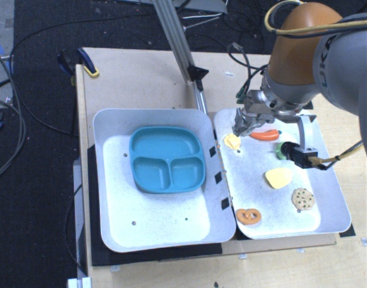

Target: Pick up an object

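Gripper low over right bin, just above small yellow piece, presumably lining up a grasp; finger spread impossible to tell.

Open floor is left in the right bin between the yellow slice, cookie and pretzel; the far end is crowded by the arm, carrot and green piece.

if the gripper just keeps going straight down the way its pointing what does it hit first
Most likely the small yellow piece at the far left of the right bin. The gripper points down right above it. The height between them is hard to judge from this slanted view.
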Motion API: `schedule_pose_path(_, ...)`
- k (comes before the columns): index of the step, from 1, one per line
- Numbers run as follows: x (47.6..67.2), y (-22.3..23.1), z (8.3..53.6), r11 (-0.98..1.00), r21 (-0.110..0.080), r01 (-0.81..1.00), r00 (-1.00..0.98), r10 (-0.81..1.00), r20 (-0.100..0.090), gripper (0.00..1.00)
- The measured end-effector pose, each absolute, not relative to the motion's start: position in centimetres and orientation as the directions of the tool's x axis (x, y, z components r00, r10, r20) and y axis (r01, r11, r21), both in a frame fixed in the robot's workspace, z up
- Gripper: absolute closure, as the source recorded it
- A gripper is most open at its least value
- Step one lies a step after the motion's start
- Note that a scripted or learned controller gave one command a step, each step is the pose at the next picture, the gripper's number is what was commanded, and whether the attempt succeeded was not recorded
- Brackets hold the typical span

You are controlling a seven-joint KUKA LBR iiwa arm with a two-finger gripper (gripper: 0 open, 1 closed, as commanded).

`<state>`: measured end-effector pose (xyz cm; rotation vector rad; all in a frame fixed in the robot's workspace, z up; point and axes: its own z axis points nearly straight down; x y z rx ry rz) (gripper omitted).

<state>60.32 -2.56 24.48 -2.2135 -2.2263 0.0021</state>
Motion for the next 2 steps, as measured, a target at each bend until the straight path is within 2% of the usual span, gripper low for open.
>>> schedule_pose_path(1,58.1,1.6,24.9,0.007,-0.002,1.000,-0.007,1.000,0.001,1.00)
schedule_pose_path(2,56.1,6.3,23.2,0.007,-0.004,1.000,-0.007,1.000,0.001,1.00)
